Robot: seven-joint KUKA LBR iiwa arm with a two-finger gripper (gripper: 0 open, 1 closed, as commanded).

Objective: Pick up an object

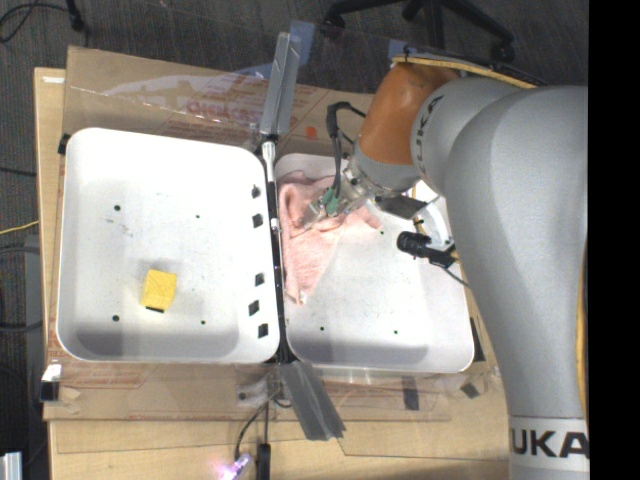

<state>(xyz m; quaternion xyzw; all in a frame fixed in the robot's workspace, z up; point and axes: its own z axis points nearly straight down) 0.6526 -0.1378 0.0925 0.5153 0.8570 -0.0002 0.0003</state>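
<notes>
The arm comes in from the right of the frame and its gripper (pixel 335 200) is down at the upper left part of the right bin (pixel 440 343), on a pink cloth (pixel 305 243). The cloth lies crumpled against the bin's left wall, running from near the top down toward the middle. Whether the gripper has cloth in it or is merely touching it I cannot tell; the wrist hides that.

The cloth looks light, limp and not fragile. It will likely drape and stretch when lifted, so part may drag along the bin wall. A raised fold near the upper bunch seems the best place to pinch; a flat layer would probably slip free.

A small yellow block (pixel 159 290), perhaps sponge, sits in the lower left of the left bin (pixel 90 158), well apart from the arm.
</notes>
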